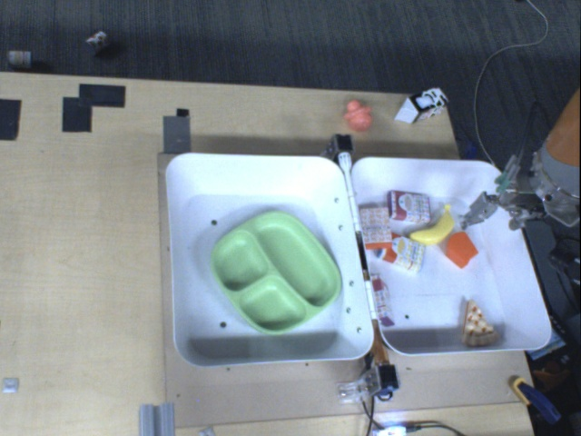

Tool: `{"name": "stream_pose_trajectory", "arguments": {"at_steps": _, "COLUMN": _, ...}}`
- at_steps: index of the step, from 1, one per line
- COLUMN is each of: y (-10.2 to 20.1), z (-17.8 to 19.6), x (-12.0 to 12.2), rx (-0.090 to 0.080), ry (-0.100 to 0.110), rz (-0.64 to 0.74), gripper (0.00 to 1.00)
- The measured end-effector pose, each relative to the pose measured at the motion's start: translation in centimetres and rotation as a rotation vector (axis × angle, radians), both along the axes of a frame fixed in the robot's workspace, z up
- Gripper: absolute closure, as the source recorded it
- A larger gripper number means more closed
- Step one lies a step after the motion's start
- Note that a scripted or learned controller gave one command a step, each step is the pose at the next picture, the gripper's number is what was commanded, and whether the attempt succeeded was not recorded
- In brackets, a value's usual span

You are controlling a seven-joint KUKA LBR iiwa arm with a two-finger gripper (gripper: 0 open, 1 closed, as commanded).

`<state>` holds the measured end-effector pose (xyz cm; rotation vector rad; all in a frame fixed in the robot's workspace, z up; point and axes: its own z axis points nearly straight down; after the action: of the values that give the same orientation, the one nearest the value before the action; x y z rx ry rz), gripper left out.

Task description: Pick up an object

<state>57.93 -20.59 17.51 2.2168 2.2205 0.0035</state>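
The two-finger gripper [497, 205] hangs over the right white bin [517, 280], fingers indistinct; beside it lie a yellow banana [433, 229], an orange block [460, 250] and small cartons with unreadable print [408, 208]

left bin [195, 243]: I see plain white
divided plate [275, 269]: pale green all over
right bin [517, 280]: white too
banana [433, 231]: yellow
block [460, 250]: I read it as orange
small carton [408, 208]: white with red print
second carton [408, 255]: white, with orange and yellow markings
wedge [477, 324]: tan with darker brown speckles
bench [82, 271]: light wood tone, black squares at the far left
ball [359, 114]: I make it pinkish-red
arm [565, 143]: grey with an orange band
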Motion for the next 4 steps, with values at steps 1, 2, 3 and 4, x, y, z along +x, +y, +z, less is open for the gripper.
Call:
{"name": "stream_pose_trajectory", "arguments": {"at_steps": 1, "y": 0.9, "z": -8.9, "x": 1.5, "rx": 0.0, "ry": -0.001, "rz": 0.004, "gripper": 0.0}}
{"name": "stream_pose_trajectory", "arguments": {"at_steps": 2, "y": 0.9, "z": -7.7, "x": 1.7, "rx": -0.001, "ry": -0.008, "rz": 0.006, "gripper": 1.0}}
{"name": "stream_pose_trajectory", "arguments": {"at_steps": 3, "y": 6.4, "z": 1.4, "x": -0.7, "rx": 0.001, "ry": -0.001, "rz": 0.003, "gripper": 1.0}}
{"name": "stream_pose_trajectory", "arguments": {"at_steps": 4, "y": 6.3, "z": 1.3, "x": -0.8, "rx": 0.001, "ry": 0.0, "rz": 0.002, "gripper": 0.0}}
